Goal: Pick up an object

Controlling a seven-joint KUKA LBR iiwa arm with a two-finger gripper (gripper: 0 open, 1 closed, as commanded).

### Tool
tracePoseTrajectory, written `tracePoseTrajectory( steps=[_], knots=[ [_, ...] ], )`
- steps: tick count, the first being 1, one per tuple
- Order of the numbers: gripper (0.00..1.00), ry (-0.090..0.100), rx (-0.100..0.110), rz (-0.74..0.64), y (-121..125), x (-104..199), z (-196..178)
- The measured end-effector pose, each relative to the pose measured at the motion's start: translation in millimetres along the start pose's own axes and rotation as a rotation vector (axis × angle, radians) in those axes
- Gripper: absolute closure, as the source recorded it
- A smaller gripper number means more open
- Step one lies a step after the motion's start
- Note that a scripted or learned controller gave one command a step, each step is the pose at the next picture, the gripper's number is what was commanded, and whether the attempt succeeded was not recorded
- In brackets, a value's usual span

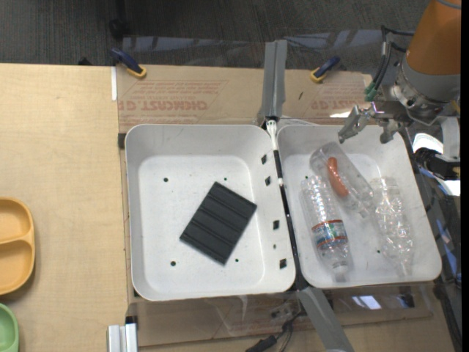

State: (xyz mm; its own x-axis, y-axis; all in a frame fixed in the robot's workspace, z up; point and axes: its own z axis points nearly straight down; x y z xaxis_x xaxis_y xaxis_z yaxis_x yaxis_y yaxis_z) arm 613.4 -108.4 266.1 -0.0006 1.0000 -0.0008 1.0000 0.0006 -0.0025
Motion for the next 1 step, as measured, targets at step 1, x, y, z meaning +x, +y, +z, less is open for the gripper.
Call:
tracePoseTrajectory(
  steps=[1],
  knots=[
    [0.00, -0.003, -0.037, -0.052, 29.0, -35.5, 128.7]
  ],
)
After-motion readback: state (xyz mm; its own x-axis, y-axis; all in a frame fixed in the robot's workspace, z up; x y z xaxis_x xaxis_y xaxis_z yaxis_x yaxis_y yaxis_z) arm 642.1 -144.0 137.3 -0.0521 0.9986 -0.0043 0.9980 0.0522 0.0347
